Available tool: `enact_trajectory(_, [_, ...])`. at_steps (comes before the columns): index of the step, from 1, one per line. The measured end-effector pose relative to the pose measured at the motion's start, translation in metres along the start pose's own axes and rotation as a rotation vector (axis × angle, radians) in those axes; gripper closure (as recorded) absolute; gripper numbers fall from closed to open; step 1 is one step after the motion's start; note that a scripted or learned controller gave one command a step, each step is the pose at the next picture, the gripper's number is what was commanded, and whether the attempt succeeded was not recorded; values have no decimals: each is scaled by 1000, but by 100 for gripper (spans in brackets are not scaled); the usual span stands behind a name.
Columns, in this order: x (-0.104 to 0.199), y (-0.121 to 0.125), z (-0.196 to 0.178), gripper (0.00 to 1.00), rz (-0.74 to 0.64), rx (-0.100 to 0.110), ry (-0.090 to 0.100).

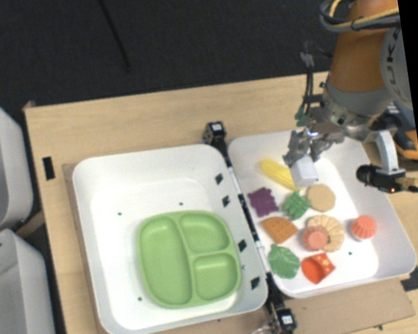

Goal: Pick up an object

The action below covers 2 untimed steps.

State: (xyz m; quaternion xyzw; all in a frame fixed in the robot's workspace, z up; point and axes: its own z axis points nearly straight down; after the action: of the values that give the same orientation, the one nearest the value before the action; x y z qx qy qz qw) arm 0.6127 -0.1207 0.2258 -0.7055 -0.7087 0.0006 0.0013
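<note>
The gripper (303, 165) hangs low over the right-hand bin (386, 256), just above a yellow corn cob (276, 172); whether it is clenched or released cannot be told. Judged an approach: next comes a clean descent. A purple piece (261, 200), green leaf (296, 205) and tan disc (322, 197) crowd beside the corn cob.

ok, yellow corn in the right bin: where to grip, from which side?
Corn lies flat, slanted, long axis running up-left to down-right. Grip mid-length across its narrow width, from above. Its upper-left end is free; the gripper sits at its lower-right end.
</note>
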Motion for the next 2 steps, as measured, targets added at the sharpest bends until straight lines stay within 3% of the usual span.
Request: enact_trajectory(2, [80, -51, -22, 100, -2, -2, 1])
